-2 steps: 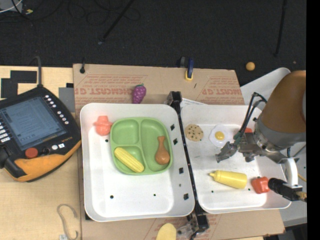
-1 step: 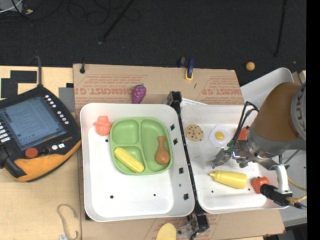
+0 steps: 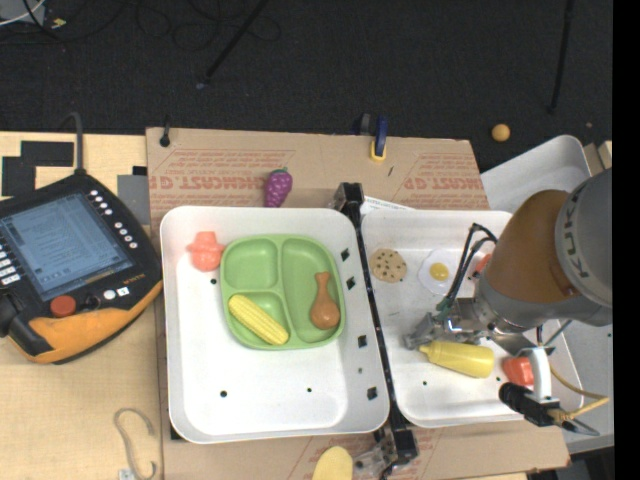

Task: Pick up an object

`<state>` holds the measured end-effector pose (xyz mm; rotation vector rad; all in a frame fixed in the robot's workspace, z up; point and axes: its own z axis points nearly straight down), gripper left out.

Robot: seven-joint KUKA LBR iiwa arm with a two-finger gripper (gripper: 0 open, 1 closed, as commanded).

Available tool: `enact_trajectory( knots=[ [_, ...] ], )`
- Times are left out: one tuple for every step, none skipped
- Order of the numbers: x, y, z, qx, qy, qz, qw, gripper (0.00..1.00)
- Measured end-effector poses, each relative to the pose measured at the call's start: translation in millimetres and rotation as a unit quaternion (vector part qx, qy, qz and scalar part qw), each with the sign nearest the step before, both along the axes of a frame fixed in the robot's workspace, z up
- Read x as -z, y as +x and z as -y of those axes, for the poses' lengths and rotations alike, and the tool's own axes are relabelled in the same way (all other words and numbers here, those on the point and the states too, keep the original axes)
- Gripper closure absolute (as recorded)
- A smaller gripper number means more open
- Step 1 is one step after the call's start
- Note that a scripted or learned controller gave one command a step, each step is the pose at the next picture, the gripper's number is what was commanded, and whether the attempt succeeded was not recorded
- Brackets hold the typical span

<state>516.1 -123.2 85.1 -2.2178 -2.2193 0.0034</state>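
My gripper (image 3: 432, 331) is low in the right bin (image 3: 420, 403), at the end of the grey and orange arm (image 3: 540, 263). It sits just above the left end of a yellow mustard bottle (image 3: 462, 357) lying on the bin floor. Further back in that bin lie a cookie (image 3: 388, 264) and a fried egg (image 3: 440, 271), and a red object (image 3: 518, 370) rests to the right of the bottle. In the left bin (image 3: 200, 388) a green divided plate (image 3: 270, 268) carries a corn cob (image 3: 258, 319) and a chicken drumstick (image 3: 324, 303). A pink-orange toy (image 3: 204, 251) lies beside the plate.
Purple grapes (image 3: 278, 186) lie on the cardboard behind the left bin. A yellow item (image 3: 335, 462) sits at the front edge between the bins. A teach pendant (image 3: 70, 258) rests on the bench at left. A black divider (image 3: 365, 298) separates the bins.
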Motion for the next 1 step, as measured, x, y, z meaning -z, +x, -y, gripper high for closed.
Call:
enact_trajectory(
  knots=[
    [-12.7,-0.2,2.3,0.004,0.0005,0.0,1.0,1.0]
  ],
)
